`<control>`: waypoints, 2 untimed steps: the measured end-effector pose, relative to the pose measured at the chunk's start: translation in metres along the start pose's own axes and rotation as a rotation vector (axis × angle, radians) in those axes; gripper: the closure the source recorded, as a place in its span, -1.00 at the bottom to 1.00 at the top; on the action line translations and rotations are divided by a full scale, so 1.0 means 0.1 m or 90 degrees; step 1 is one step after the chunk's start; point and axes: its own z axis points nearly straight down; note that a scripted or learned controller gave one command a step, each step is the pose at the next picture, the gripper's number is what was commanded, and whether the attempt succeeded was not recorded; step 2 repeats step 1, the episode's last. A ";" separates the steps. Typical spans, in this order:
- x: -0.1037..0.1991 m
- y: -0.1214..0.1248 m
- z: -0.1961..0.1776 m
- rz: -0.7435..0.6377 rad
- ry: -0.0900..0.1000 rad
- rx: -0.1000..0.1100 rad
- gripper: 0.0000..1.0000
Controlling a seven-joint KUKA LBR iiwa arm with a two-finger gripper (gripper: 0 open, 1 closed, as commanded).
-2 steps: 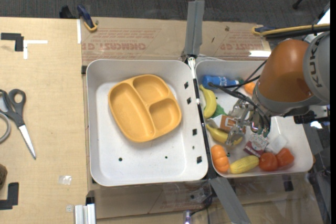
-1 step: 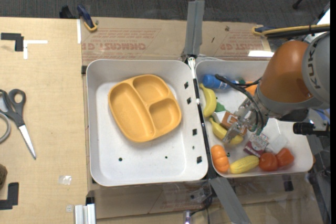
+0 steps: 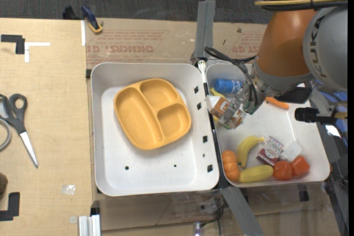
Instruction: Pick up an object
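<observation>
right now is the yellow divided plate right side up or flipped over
Right side up: the yellow divided plate lies flat in the left bin with its three compartments facing up.

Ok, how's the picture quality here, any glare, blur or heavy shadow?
Camera view: even, soft light; mild shine on the left bin floor, none blinding. The yellow plate is sharp. The gripper area looks slightly smeared. The arm shades the right bin's upper part.

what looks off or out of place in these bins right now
Nothing is spilled or broken. The yellow divided plastic plate lies skewed in the left white bin. In the right white bin, the toy food is heaped along the near edge, the yellow banana among it.
</observation>
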 end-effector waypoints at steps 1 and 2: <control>0.10 0.37 -0.50 0.141 0.000 0.001 1.00; 0.10 0.37 -0.50 0.141 0.000 0.001 1.00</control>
